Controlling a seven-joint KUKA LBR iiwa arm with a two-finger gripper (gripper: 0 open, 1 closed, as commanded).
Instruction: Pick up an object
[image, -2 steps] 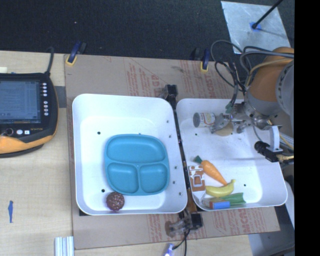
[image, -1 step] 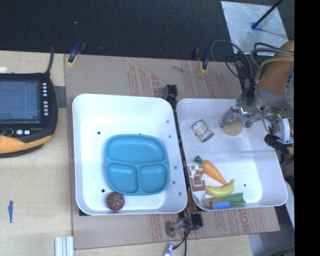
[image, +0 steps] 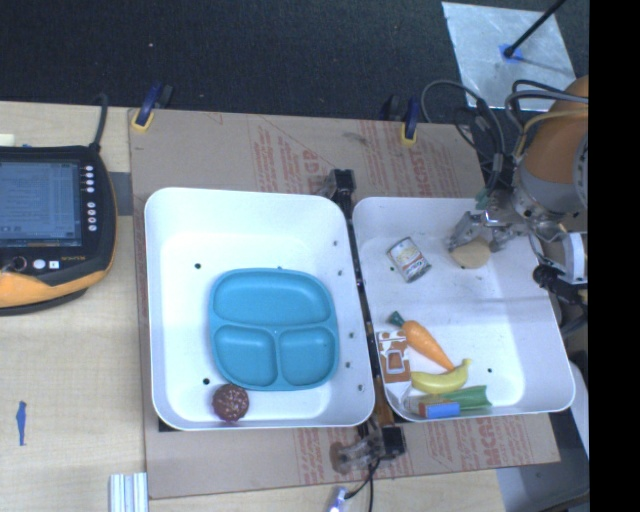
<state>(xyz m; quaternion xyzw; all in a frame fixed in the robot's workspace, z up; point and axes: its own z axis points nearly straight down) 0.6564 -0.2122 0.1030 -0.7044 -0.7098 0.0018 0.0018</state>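
Pincer is low in the right bin, near its far right corner, fingers spread, one to each side of a tan rounded object that lies just below them; actual contact cannot be confirmed. A small silver can lies just left of the pincer. Well below it sit a carrot, banana and a green-and-blue item. Far left, the other bin holds a blue divided plate and a dark ball.
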